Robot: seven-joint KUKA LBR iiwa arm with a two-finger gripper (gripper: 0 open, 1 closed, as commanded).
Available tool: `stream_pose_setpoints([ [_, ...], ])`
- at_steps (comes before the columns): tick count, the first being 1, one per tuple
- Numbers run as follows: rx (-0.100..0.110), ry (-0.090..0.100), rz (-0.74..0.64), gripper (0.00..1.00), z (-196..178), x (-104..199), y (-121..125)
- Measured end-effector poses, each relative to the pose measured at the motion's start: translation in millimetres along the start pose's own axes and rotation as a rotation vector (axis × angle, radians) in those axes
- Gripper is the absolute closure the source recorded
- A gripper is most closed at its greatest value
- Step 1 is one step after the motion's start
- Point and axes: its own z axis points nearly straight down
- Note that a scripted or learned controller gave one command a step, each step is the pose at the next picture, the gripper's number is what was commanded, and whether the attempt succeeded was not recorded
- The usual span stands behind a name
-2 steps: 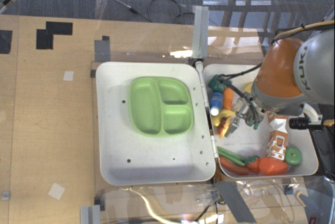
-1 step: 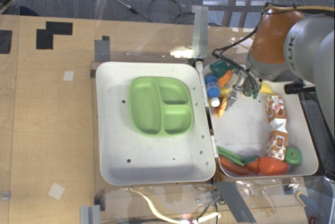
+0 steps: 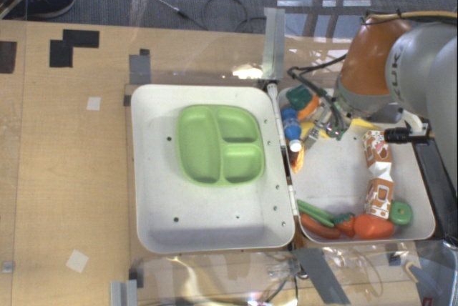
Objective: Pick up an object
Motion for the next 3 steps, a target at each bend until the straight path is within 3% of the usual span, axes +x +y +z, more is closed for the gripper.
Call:
stream_pose_setpoints([
  [1,0.002,0.004,0.240,0.00,0.7,-9.0,7.8],
  [2,0.002,0.000,0.290,0.00,-1.1,8.7,-66.8],
  [3,-0.001,0.001,0.237,0.00,0.3,-16.0,-21.6],
])
